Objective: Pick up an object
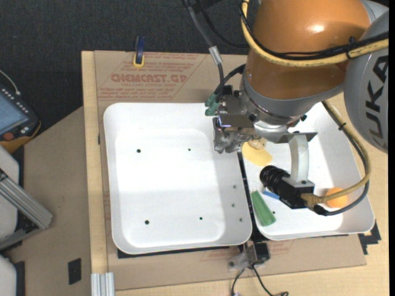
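Note:
My gripper (237, 135) hangs under the big orange-banded wrist, low over the inner left edge of the right bin (365, 209), close to the wall between the two bins. A pale yellow object (257, 156) lies in the right bin just below and right of the gripper, partly covered by it. Whether it touches the gripper is hidden. A green stick-like object (265, 209) lies near the right bin's front left corner, with a small blue piece (270, 195) beside it. An orange object (337, 197) rests at the bin's front right.
The left bin (112, 165) is a white tray with a few small dark dots on its floor. Both bins sit on a brown cardboard sheet (154, 73) with a blue clip (139, 49) at its back edge. The arm hides much of the right bin.

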Robot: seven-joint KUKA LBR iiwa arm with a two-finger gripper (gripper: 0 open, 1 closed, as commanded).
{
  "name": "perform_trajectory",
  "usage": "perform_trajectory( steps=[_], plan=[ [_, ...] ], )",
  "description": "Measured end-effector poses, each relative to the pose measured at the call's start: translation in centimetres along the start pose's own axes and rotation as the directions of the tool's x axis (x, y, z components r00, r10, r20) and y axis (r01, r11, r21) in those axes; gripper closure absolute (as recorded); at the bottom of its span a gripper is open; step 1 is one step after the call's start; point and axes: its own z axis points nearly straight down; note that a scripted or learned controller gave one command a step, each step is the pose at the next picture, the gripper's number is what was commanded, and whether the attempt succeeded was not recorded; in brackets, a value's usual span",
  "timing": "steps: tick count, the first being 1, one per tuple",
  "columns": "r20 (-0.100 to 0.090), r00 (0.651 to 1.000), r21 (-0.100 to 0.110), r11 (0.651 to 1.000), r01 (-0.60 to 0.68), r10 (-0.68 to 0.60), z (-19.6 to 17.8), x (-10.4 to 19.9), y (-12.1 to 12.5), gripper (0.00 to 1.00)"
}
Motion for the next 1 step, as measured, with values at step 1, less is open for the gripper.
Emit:
perform_trajectory(
  steps=[1],
  plan=[
    [-0.005, 1.000, -0.024, 1.000, -0.003, 0.002, -13.36, 0.74, 3.01, 1.00]
  ],
)
